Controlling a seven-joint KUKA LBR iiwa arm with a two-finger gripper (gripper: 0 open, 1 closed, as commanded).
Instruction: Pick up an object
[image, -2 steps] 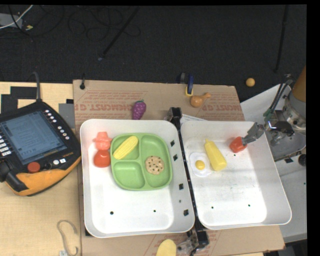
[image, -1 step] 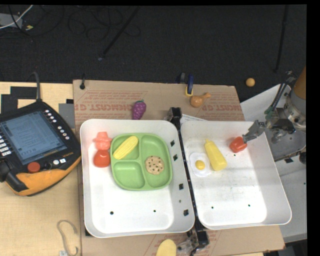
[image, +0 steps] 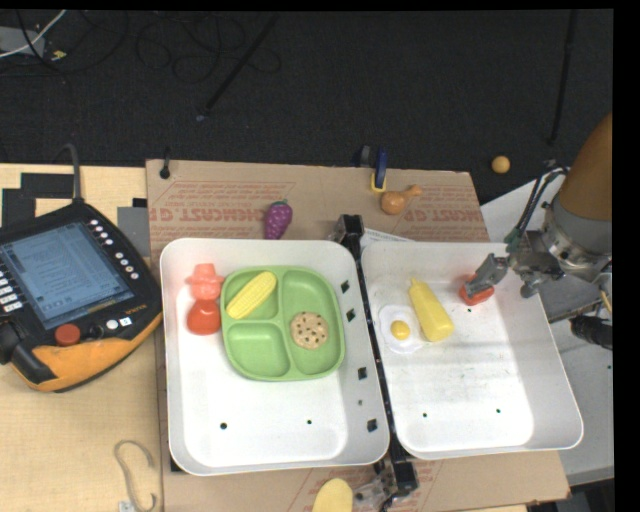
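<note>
The grey metal gripper (image: 488, 283) is closed on a small red plastic piece (image: 476, 293) — it sits between the fingers, over the right white bin (image: 520, 400). I think the grab is done; next it must lift straight up — gently.

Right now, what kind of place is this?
Probably a robot lab: a robot hand reaches over white bins of toy food, with a control tablet beside them on the bench.

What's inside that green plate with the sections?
The green plate holds a yellow corn cob in its upper left section and a cookie in the right one. Whatever lies beneath those two is covered.
</note>
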